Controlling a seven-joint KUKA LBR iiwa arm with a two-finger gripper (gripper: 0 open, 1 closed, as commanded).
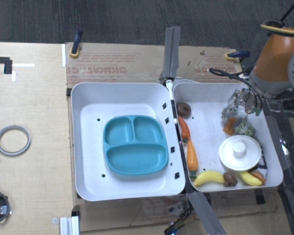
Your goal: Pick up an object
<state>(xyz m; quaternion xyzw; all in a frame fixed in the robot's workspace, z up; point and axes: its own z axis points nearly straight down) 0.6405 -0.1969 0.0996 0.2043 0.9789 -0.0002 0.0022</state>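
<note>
I see my claw [242, 103] hanging over the top part of the right bin [206, 94]. I cannot tell how it is set, because the shiny metal there is a blur to me. Right below the claw sits a small clear bag [239, 126] with something orange and green in it. It looks very near the claw, but I cannot tell if they touch. A bit further below the claw is a round white lid [240, 153] with a knob. Under that, along the bin's near wall, lie a yellow banana [209, 178], a small brown thing [230, 179] and another yellow fruit [251, 178]. Off to the claw's left are a brown donut [183, 109] and two orange carrots [191, 154] by the wall. Much further left, in the left bin [83, 131], rests a blue plate [135, 144] with three parts. Far left on the desk [34, 180] lies a grey ring [12, 140].
</note>
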